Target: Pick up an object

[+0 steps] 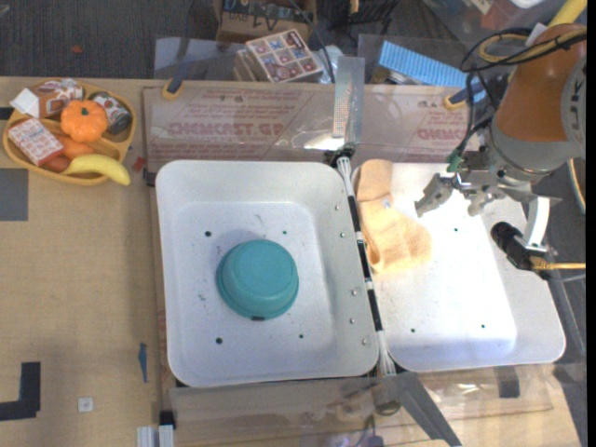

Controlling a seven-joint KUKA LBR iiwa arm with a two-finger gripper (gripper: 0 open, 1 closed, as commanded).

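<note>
Nearest the camera, at the lower edge of the frame, the tan desk (74, 324) carries two shallow white bins side by side. The left bin (186, 203) fills the lower centre and holds a teal bowl (259, 278) turned upside down, sitting slightly left of the bin's middle, well apart from its walls. The right bin (466, 324) lies just beside it, their rims meeting along a seam near the centre of the frame. In the right bin's upper left corner a pale orange cloth (389, 229) lies crumpled, touching the wall next to the seam. Farther up, at the right of the frame, the end effector (463, 194) hangs over the upper part of the right bin, to the right of the cloth and apart from it; its two fingers are spread with nothing between them. Above it rises the grey arm (545, 91) with its orange band. At the upper left of the frame a yellow dish (19, 147) holds a small pumpkin (84, 119) and a banana (98, 167).
</note>
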